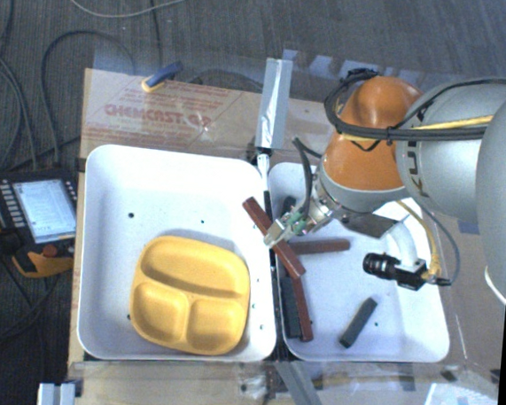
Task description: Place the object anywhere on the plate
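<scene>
While dark carpet with loose cables surrounds the tabletop (pixel 155 112), its brown cardboard-like top carries two shallow white bins side by side. Whether the tool (pixel 279 231) is apart or together cannot be told; it sits small over the wall between the bins, touching a brown stick (pixel 257 214) that tilts over the left bin (pixel 112 184). A glossy yellow plate (pixel 192 295) with three compartments lies there. Another brown stick (pixel 324 245) and a dark grey block (pixel 358 322) lie in the right bin (pixel 418 333).
</scene>
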Motion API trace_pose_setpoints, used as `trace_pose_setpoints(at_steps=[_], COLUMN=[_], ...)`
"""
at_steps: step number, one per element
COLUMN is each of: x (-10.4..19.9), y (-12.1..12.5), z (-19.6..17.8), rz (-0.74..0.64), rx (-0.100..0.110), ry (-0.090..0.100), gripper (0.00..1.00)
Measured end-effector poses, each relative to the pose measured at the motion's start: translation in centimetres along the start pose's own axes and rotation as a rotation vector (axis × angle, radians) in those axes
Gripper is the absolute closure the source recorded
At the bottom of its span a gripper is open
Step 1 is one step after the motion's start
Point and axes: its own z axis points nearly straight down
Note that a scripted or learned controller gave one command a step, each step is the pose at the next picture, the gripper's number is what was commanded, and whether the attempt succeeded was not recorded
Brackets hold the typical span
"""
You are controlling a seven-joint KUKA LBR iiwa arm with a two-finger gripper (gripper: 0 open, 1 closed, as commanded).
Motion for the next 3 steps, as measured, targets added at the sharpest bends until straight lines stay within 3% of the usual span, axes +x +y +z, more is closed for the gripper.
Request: trace_pose_setpoints(at_steps=[1,2,3], x=[4.5,7.2,7.2], y=[-4.4,-0.3,-0.3], z=[0.0,0.0,0.0], rz=[-0.432,-0.636,-0.636], rx=[-0.001,-0.001,-0.002], ry=[-0.001,-0.001,-0.001], gripper=[1.00,1.00,0.00])
